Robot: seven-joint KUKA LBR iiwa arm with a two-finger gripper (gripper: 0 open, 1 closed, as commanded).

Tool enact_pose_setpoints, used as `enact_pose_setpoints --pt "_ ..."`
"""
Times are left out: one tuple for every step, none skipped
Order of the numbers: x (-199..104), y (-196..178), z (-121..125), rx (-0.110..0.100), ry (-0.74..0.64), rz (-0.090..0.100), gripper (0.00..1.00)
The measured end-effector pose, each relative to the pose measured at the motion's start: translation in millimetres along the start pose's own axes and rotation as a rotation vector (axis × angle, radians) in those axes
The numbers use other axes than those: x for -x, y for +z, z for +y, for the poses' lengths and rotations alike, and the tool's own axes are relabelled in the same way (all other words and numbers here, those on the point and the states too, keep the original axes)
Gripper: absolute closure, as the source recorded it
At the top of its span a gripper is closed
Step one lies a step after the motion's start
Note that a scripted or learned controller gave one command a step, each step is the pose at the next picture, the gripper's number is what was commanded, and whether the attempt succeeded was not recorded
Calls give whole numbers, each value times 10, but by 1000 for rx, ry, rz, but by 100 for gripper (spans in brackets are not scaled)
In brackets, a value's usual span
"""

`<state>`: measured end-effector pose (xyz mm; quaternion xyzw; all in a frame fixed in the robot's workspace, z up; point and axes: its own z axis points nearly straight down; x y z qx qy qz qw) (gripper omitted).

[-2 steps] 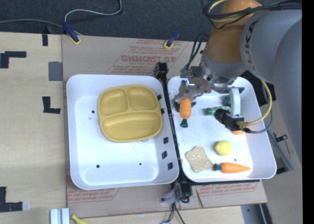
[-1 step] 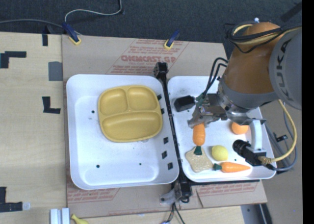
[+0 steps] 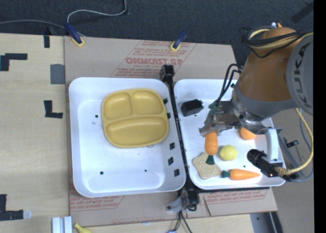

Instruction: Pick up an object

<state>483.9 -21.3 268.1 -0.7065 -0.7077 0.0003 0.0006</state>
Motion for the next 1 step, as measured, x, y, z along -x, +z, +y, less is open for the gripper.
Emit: enact_pose_setpoints --pt "63 35 -2 -1 0 0 100"
